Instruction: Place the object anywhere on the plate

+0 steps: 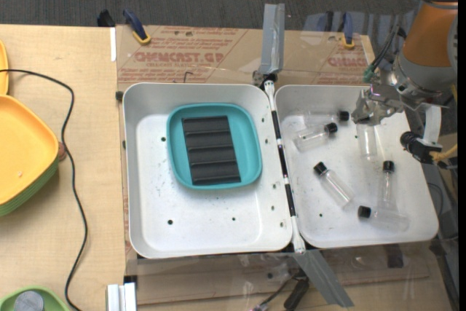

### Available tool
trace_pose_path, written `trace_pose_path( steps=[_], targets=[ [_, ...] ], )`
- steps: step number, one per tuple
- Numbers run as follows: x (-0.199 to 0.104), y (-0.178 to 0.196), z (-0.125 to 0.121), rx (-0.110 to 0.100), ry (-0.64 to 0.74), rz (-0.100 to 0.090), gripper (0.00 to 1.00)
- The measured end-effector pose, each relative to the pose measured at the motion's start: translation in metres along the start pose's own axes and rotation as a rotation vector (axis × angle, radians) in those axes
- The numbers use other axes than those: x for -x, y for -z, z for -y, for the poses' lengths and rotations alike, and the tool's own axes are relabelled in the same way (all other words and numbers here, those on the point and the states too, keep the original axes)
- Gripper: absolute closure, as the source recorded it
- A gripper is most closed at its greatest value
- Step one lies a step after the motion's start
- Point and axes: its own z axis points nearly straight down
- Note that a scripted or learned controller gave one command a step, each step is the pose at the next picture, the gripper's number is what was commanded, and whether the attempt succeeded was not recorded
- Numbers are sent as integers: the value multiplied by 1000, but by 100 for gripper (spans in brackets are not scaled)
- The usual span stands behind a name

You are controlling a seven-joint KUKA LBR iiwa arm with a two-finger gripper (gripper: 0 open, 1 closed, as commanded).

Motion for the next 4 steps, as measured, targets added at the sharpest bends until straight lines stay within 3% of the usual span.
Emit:
trace_pose_path(
  steps=[1, 2, 3, 4],
  targets=[
    [-103, 1, 3, 0, 233, -1, 100],
    [-146, 1, 34, -1, 310, -1, 100],
    [-193, 7, 73, -1, 529, -1, 100],
    [-193, 7, 73, 0, 528, -1, 0]
  ],
)
